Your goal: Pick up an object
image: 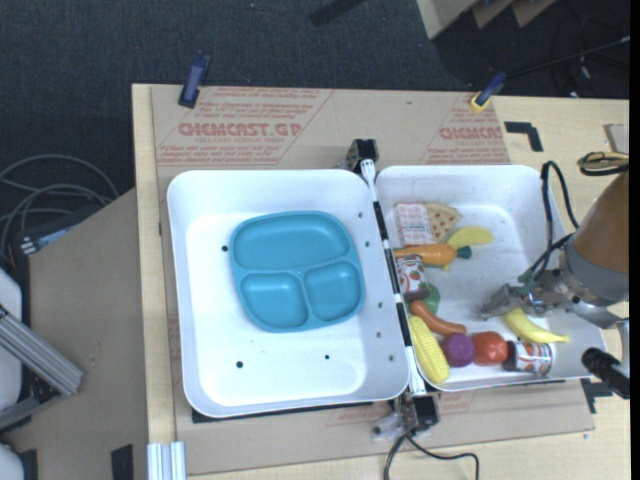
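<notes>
On the right side of the bench, the gripper (503, 299) reached into the right bin (520, 183) from the arm (600, 258), low over the white floor of the bin. Its metal fingers were too small and blurred for me to tell whether they stood apart or closed, and nothing could be seen between them.

Just beside it, on its near right, lay a yellow banana (534, 328), apparently touching the wrist hardware. Nearer still, along the bin's near wall, sat a small red tomato (489, 346), a purple ball (459, 348), a corn cob (428, 348) and a red-labelled can (531, 358). To the left of the gripper lay a red chilli (436, 319), and farther off an orange carrot (428, 256), a yellow lemon-like piece (471, 237) and a flat cracker packet (423, 219).

The left bin (195, 268) held a blue divided plate (296, 269), well apart from the gripper.
</notes>
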Controlling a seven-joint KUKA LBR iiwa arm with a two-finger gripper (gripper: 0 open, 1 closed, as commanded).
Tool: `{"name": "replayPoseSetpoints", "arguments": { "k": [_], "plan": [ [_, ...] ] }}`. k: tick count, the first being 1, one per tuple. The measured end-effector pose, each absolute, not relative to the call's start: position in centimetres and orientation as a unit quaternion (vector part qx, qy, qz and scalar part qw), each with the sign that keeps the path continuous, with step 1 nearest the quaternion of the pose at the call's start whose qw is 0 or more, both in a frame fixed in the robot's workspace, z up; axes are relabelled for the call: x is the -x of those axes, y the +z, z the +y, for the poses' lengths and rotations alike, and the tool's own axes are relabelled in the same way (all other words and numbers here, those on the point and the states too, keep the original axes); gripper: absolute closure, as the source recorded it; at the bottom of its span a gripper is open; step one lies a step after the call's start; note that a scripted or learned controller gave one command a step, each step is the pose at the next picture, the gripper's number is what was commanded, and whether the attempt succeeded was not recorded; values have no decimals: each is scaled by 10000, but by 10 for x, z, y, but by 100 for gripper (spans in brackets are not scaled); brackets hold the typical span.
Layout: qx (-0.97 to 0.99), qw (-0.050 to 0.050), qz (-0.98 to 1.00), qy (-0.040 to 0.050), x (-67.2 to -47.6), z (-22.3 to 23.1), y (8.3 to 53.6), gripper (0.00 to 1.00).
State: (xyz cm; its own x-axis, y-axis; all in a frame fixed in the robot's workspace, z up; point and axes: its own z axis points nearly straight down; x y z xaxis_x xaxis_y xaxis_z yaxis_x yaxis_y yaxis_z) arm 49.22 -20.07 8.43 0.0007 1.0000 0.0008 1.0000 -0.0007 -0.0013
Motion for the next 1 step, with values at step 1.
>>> {"name": "replayPoseSetpoints", "arguments": {
  "k": [1],
  "plan": [
    [7076,-6,-7066,-3,-493,-201,94,100]
  ]
}}
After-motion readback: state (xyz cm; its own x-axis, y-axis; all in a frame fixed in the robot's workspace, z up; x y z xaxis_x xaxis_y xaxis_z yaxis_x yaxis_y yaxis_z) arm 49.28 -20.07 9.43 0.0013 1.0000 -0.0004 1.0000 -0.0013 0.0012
